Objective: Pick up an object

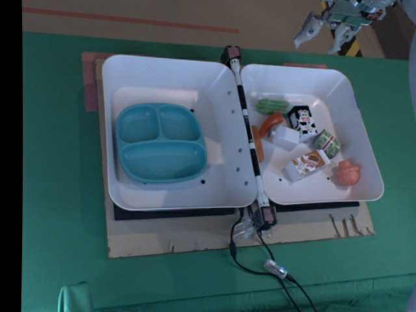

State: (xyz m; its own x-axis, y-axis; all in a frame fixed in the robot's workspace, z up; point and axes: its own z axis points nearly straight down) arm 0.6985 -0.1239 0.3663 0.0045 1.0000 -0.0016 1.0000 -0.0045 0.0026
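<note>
Objects for picking lie in the right bin (354,119), one of two white bins side by side on the green desk (58,142). The left bin (130,77) holds a blue divided plate (161,142) lying flat, apart from the walls. In the right bin, a juice carton (305,164) lies tilted near the front, a white box (284,136) rests just above it, and a cow-printed box (302,120) sits beside that. An orange toy (347,173) lies near the right wall, a green can (327,143) between it and the cow-printed box. Green beans (271,104) lie toward the back, a red pepper (271,120) just below them, and a carrot (258,143) along the left wall. Above the bin's far edge, the gripper (320,36) hangs well clear, its fingers spread apart and holding nothing.
</note>
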